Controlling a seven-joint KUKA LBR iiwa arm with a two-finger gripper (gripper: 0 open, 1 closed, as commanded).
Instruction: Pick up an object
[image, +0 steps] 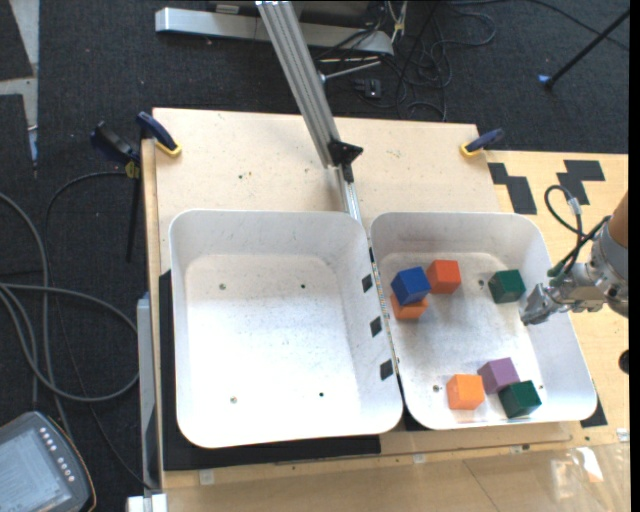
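The gripper hangs over the right bin's right side, beside a green cube; its grip cannot be made out.

Seven cubes lie there: three orange, two green, one blue cube apparently stacked on an orange, one purple.

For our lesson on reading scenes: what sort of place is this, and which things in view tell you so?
Probably a robotics lab. A robot arm reaches over a white bin of coloured blocks, the bench board is clamped down, and cables trail across the carpet.
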